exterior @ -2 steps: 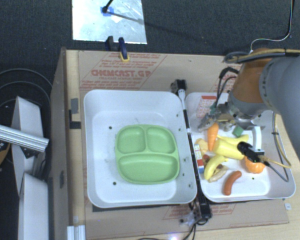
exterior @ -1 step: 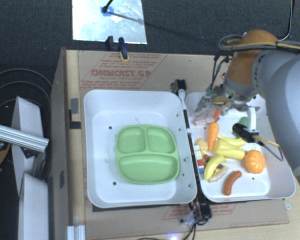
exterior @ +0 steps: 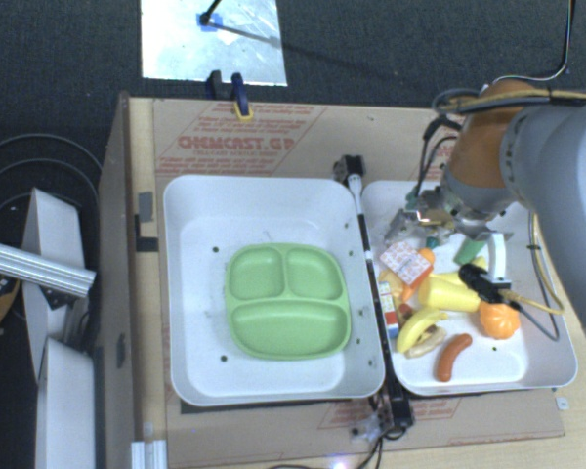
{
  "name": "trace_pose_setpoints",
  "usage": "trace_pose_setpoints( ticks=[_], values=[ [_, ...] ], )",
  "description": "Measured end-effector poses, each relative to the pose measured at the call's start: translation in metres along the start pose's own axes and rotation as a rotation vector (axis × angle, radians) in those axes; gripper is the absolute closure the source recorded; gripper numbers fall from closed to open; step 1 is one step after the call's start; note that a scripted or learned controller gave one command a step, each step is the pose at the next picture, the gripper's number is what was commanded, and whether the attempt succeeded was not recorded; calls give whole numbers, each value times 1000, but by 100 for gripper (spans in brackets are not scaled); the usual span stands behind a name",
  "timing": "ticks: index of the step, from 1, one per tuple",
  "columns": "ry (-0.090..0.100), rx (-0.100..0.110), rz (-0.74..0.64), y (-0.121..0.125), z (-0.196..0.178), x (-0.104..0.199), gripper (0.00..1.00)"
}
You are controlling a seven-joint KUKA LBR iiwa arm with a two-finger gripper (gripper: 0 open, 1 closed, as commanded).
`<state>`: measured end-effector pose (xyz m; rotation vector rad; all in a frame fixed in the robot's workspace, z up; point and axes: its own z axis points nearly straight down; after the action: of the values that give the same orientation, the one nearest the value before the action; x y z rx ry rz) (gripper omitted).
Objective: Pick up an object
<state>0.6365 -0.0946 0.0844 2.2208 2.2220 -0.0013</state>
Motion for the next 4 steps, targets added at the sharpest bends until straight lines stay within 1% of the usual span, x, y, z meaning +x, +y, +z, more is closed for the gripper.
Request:
trace_pose_setpoints(
  ticks=[1, 2, 3, 4],
  values=[
    [-2, 3, 9, -77, 0, -90, 0],
    [-1, -9, -6, -14, -1, -107, 0],
    [2, 2, -1, -62, 0, -74, 0],
    [-4, -11, -4, 5, -12, -113, 0]
  ],
)
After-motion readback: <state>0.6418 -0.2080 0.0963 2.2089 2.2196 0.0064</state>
